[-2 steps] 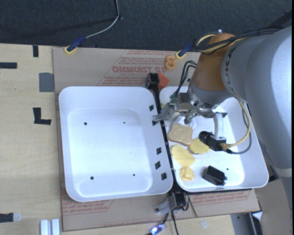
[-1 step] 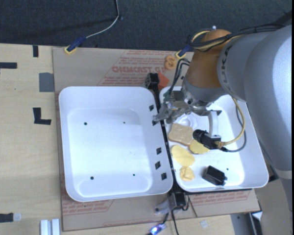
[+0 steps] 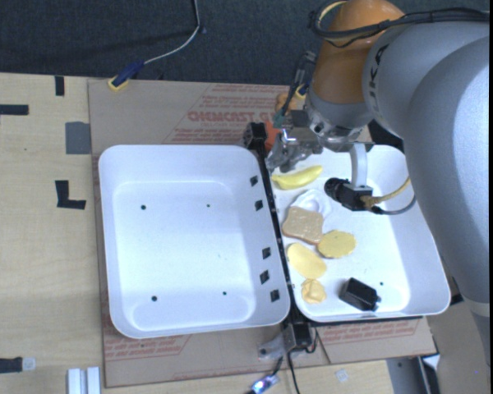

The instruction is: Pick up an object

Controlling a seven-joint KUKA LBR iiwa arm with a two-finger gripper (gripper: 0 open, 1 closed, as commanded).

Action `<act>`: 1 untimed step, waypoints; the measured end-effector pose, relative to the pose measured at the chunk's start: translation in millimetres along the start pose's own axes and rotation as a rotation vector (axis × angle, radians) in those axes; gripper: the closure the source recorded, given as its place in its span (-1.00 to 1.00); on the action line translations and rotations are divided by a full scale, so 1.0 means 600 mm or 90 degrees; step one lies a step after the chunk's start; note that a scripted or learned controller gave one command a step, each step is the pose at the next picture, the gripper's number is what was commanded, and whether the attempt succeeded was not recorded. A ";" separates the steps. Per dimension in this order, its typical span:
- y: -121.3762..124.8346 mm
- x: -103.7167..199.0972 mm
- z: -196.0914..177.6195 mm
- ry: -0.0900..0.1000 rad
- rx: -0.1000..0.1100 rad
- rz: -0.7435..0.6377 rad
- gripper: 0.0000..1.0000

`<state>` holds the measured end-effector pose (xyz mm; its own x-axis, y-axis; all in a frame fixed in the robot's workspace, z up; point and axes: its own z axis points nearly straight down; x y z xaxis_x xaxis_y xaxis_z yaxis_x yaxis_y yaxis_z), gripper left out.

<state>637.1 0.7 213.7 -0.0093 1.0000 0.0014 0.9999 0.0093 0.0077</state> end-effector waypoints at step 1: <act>0.021 0.060 -0.282 0.000 -0.007 0.000 1.00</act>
<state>647.8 36.5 382.8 -0.0095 1.0000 0.0016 0.9998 0.0095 0.0184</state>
